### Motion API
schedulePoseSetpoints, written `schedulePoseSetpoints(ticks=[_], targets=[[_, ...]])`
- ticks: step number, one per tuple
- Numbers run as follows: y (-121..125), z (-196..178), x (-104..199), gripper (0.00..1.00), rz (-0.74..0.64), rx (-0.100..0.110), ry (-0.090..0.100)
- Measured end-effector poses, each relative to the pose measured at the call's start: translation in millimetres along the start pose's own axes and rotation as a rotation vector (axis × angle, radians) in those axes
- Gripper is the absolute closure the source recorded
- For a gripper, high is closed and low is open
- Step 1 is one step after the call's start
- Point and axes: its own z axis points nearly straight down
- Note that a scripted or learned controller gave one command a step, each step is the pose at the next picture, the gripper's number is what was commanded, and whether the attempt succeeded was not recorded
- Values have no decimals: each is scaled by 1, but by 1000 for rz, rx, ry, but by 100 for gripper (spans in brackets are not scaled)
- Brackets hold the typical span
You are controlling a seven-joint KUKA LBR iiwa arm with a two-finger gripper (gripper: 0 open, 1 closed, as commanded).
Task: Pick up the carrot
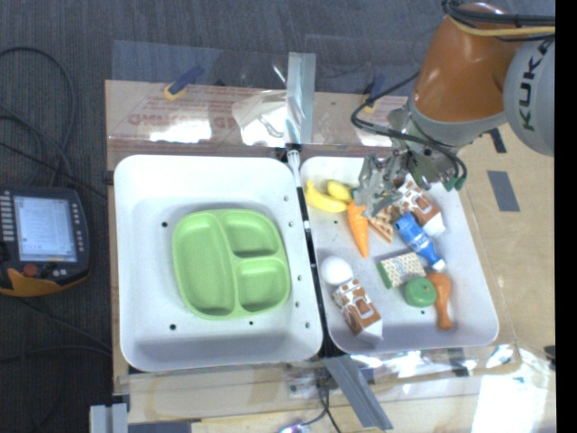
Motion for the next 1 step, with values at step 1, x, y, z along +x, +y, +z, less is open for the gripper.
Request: schedulePoseSetpoints(ticks=[1], targets=[[-25,-122,-10,100,-238,3,-4]])
